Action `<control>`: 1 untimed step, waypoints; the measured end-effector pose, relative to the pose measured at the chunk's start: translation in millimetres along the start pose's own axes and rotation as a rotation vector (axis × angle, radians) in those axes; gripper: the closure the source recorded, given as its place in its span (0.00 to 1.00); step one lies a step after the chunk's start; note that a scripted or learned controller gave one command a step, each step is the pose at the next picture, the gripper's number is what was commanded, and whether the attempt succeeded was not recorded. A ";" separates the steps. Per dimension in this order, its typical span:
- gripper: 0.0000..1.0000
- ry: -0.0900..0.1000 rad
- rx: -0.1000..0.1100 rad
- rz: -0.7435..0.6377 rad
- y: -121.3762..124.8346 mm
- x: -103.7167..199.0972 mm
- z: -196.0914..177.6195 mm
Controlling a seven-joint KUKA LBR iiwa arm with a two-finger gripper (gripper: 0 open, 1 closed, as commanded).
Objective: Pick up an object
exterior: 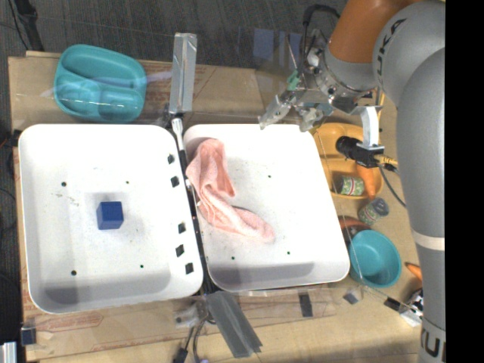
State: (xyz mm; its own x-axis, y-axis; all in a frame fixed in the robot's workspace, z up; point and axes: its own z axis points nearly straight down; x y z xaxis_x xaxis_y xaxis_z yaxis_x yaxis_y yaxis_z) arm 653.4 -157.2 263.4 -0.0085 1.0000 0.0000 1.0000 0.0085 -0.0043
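While the gripper (290,113) hangs above the back rim of the right bin (318,203) at about 1 o'clock, its fingers are spread apart and hold nothing. A crumpled pink cloth (219,191) lies in that bin's left half (toward 9 o'clock), and a blue cube (110,214) sits in the left bin (45,203).

teal lidded container (100,82) on desk (227,85), behind left bin | teal bowl (376,257) at right bin's near right corner | yellow item (340,138) behind bowl
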 end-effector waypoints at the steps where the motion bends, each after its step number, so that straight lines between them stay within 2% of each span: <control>1: 0.00 -0.001 0.000 -0.103 -19.3 57.1 94.1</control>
State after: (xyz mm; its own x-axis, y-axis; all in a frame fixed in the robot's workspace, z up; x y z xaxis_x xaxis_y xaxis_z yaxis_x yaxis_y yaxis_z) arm 633.2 -100.2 169.4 -0.1110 0.9938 -0.0003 0.9938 0.1110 -0.0048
